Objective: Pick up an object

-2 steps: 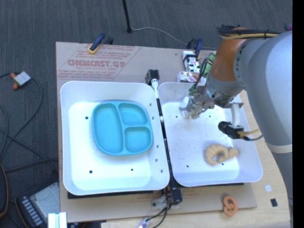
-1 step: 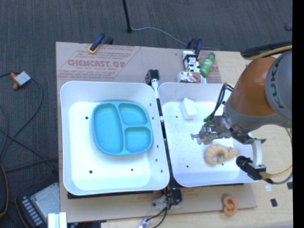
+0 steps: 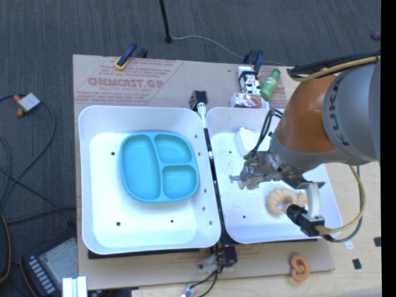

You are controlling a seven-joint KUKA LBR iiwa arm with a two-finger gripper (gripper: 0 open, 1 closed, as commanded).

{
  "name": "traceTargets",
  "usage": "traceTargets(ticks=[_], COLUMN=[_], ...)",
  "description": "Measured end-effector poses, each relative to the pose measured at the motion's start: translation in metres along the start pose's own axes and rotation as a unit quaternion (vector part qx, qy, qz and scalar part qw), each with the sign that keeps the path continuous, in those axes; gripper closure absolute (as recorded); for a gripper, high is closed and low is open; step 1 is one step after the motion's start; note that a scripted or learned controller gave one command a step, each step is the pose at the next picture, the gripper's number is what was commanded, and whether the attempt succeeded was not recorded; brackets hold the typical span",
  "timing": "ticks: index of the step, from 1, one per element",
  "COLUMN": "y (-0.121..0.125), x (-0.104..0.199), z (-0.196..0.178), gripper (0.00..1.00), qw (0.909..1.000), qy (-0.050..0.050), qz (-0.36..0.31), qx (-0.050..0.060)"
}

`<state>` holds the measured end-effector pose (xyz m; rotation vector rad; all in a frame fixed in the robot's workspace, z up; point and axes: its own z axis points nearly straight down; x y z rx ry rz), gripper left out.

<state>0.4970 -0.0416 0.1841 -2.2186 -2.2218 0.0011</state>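
Note:
My gripper [image 3: 249, 177] hangs low over the middle of the right bin [image 3: 232, 224], under the grey and orange arm. A tan, curled pastry-like object [image 3: 279, 200] lies on the bin floor just right of and below the gripper, apart from it. A white object [image 3: 245, 138] rests near the bin's back, partly hidden by the arm. Nothing shows held in the gripper.
The left bin [image 3: 99, 221] holds a blue divided plate [image 3: 158, 166]. A green bottle [image 3: 270, 84] and a small box [image 3: 249, 91] stand behind the right bin. An orange ring [image 3: 299, 267] lies on the board in front. Blue clamps grip the board's back edge.

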Motion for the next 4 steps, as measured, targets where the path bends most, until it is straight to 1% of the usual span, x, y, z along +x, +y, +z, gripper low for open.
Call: traceTargets(ticks=[1,2,3,4], y=[0.0,0.007,0.083,0.083], x=[0.0,-0.07,-0.059,-0.06], z=[0.0,0.078,0.096,0.086], gripper=[0.0,0.0,0.0,1.0], qw=[1.0,1.0,1.0,1.0], qy=[0.0,-0.001,-0.001,-0.003], qz=[0.0,0.002,0.0,0.0], qx=[0.0,0.001,-0.004,-0.005])
